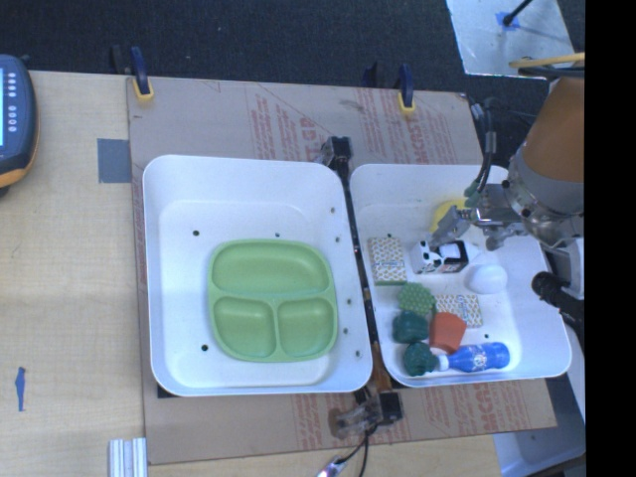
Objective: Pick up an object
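Toys crowd the right bin [556, 351] within the arm's reach; whether the gripper [455, 229] holds anything, I cannot tell.

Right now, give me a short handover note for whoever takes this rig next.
Gripper: low over the right bin, near the black-and-white toy; nothing seen between its fingers.
Things: toy, white ball, orange block, blue bottle and dark green pieces all lie in the right bin. The green divided tray sits in the left bin.
Done: nothing lifted.
Left: grasp one object and raise it.
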Tool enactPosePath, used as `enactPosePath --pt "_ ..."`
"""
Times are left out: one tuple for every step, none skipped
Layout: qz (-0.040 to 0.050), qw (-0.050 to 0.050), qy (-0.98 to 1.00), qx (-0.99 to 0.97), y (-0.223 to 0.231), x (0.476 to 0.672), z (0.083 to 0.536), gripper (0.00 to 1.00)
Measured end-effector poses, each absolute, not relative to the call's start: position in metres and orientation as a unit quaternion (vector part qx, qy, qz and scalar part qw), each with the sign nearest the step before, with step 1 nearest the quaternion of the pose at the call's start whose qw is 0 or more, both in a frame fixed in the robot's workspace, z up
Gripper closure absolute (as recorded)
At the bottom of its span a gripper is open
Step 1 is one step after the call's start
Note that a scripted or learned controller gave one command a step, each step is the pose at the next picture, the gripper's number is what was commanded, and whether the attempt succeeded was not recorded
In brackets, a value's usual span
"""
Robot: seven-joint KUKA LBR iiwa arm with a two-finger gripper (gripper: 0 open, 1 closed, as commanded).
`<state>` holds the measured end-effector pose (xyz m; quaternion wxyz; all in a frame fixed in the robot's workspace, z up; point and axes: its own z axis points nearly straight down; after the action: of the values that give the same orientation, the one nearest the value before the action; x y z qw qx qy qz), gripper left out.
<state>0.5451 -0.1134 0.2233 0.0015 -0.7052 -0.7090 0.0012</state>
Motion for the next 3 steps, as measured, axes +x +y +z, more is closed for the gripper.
enactPosePath --pt "0.0026 0.0 -0.708 -0.706 -0.159 0.585 0.186 0.0" --pt "0.0029 0.003 -0.71 -0.704 -0.137 0.649 0.086 0.0" --pt "0.0004 -0.003 -0.707 -0.707 -0.202 0.657 0.149 0.0"
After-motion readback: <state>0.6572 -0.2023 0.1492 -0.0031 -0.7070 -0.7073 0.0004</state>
